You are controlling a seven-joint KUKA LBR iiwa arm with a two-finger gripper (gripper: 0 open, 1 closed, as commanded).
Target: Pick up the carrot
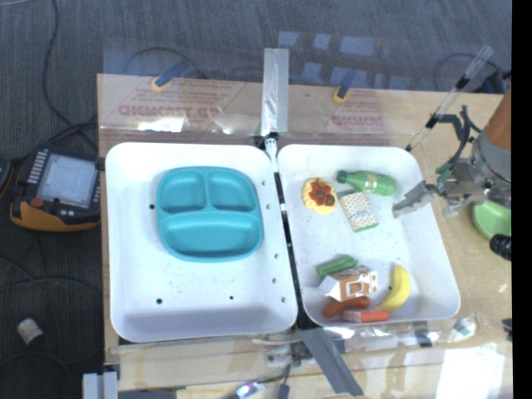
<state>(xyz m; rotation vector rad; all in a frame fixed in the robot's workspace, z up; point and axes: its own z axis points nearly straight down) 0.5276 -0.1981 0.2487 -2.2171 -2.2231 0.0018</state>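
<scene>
Overhead slanted view of bench with two white bins side by side. Left bin [133, 248] holds teal divided plate [208, 213]. Right bin [432, 248] holds toy food: carrot [374, 315] lying flat at near edge, touching sausage [342, 307], just below small carton [351, 286]; banana [400, 288] beside carton; green bottle [367, 182], pizza slice [319, 194], cracker [358, 210] toward far side. Gripper [420, 196] at right bin's right rim, well apart from carrot, grasping nothing; finger spread cannot be told.
</scene>
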